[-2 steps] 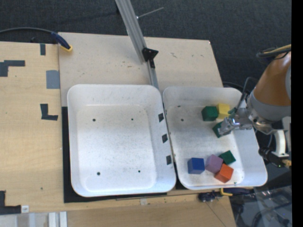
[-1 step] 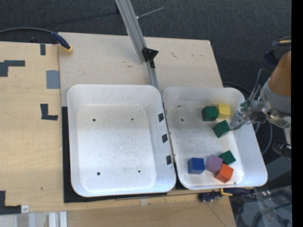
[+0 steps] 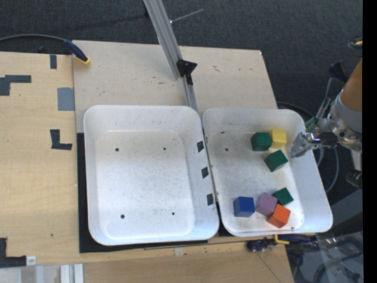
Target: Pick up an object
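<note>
The right bin [image 3: 235,128] holds several small blocks. A dark green block [image 3: 261,141] and a yellow block [image 3: 278,137] sit side by side in its upper right part, with another green block [image 3: 275,160] just below them. Near the front lie a blue block [image 3: 243,206], a purple block [image 3: 266,204], an orange block [image 3: 280,216] and a small green block [image 3: 283,196]. My gripper [image 3: 300,143] hangs at the bin's right rim, just right of the yellow block, with nothing visibly held.
The left bin [image 3: 141,175] stands beside the right one, their rims touching. A slanted metal pole [image 3: 168,37] rises from behind the bins. A blue and yellow clamp [image 3: 78,52] lies at the bench's back left. Cables hang right of the bench.
</note>
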Controlling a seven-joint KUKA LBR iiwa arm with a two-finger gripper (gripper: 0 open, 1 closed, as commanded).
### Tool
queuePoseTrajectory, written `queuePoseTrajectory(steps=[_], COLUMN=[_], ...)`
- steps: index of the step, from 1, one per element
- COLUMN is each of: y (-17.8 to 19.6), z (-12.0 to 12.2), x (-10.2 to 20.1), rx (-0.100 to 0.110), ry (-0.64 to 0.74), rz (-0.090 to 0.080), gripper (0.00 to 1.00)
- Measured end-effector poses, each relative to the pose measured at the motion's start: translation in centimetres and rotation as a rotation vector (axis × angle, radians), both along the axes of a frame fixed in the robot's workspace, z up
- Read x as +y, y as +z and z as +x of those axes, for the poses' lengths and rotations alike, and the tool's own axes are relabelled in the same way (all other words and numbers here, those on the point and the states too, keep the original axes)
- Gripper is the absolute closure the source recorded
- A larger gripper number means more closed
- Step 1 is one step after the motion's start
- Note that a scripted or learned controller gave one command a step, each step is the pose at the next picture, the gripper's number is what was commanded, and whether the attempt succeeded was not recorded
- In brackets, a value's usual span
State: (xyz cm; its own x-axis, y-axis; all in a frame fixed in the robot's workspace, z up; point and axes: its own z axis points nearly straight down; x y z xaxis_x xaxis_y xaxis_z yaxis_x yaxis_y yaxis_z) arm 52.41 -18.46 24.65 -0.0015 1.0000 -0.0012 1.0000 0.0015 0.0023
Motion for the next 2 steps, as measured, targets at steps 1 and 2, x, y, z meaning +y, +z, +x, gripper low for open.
queuePoseTrajectory(steps=[1, 2], y=[-0.8, -0.1], z=[0.6, 2.3], x=[6.0, 11.2], rx=[0.004, 0.003], ry=[0.005, 0.006], rz=[0.003, 0.003], gripper=[1.0, 1.0])
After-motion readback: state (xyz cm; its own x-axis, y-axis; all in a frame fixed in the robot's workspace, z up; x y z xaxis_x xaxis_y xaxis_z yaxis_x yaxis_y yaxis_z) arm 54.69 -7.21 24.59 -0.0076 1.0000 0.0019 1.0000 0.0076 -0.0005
